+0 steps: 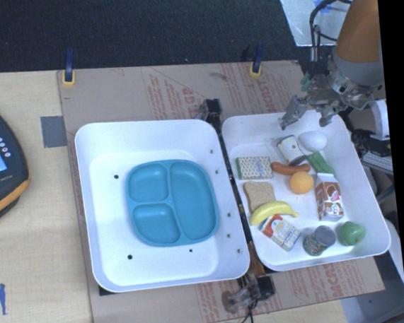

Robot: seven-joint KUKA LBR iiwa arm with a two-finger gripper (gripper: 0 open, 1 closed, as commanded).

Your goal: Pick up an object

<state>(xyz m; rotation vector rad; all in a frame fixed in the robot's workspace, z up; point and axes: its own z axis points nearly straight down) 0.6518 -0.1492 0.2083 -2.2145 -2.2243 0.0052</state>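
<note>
The right bin (365,198) holds a scatter of toy food. At its far end lie a white egg (313,140) and a small tilted can (288,147). Just nearer sit a green-patterned packet (254,167), a sausage (286,168), a green stick-shaped piece (319,162) and an orange (301,182). A slice of bread (259,191) lies flat by a yellow banana (271,211). At the near end are a small carton (283,231), a brown milk box (329,200), a grey tin (319,240) and a green apple (350,233).
</note>
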